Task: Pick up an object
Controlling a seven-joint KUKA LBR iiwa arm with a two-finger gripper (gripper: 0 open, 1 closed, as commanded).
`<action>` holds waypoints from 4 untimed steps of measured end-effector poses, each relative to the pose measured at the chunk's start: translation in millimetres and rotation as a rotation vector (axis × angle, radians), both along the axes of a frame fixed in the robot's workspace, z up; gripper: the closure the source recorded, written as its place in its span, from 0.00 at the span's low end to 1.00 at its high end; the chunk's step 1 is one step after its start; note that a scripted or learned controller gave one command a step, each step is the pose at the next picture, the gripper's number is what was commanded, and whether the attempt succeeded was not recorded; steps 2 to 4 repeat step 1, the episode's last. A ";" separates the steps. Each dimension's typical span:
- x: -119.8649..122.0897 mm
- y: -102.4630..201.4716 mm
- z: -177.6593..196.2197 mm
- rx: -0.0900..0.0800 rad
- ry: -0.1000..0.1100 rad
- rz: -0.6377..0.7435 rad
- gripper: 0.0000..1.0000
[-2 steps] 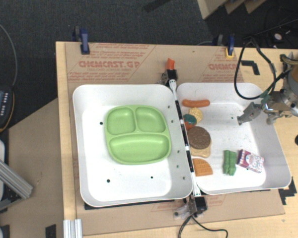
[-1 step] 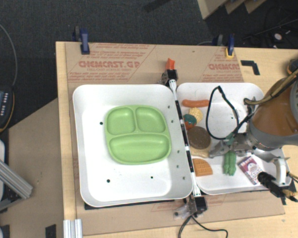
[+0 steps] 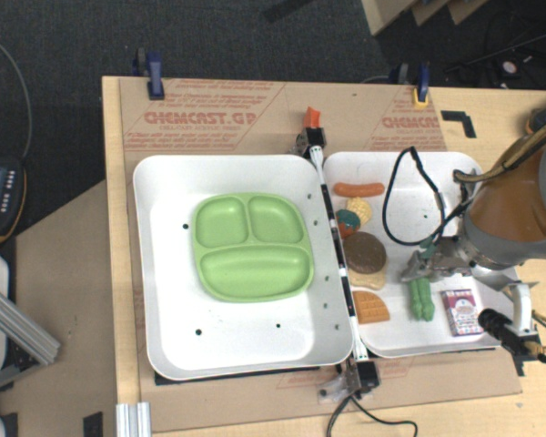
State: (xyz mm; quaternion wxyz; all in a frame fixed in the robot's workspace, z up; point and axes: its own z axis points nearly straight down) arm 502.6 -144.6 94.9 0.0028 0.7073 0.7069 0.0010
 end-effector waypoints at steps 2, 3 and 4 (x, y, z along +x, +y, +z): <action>33.1 81.8 95.4 0.002 -0.006 0.010 1.00; 33.1 81.8 95.4 0.002 -0.006 0.010 1.00; 33.1 81.8 95.4 0.002 -0.006 0.010 1.00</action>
